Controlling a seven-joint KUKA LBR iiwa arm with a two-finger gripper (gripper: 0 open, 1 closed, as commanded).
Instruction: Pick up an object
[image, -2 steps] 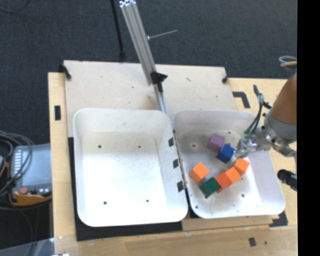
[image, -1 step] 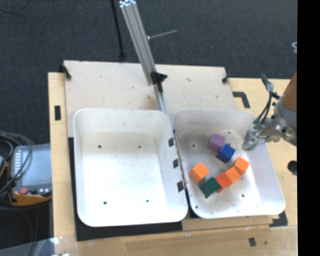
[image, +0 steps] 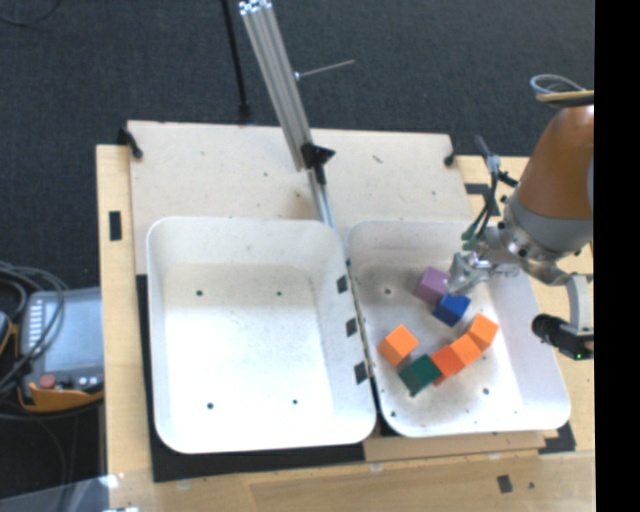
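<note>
Six blocks are lying in the right bin (image: 540, 400), and you are reading them as the candidates for the pick.

Item 1, tool (image: 466, 268): it is hanging over the upper middle of the right bin, with the arm (image: 560, 180) coming in from 3 o'clock. How far it is open you cannot tell, since the fingertips are blurring into the blocks below; nothing is showing as held.

Item 2, purple block (image: 432, 284): it is sitting just beside the tool, toward 8 o'clock, and touching or nearly touching the blue one.

Item 3, blue block (image: 452, 308): it is lying almost directly under the tool, toward 6 o'clock. You are judging this the likeliest target, with the drop being nearly straight down.

Item 4, lone orange block (image: 399, 343): it is standing apart at 7 o'clock from the tool, with open floor around it.

Item 5, green block (image: 420, 374) and two orange blocks (image: 468, 346): they are forming a touching chain running from 7 o'clock up toward 1 o'clock, below the blue block.

Room: the purple and blue pair are crowding each other, so fingers closing there are risking a nudge instead of a grip. The bin's rim is lying well apart from the tool at 12 and 3 o'clock. The left bin (image: 170, 330) and the counter (image: 200, 160) are lying at 9 o'clock.
</note>
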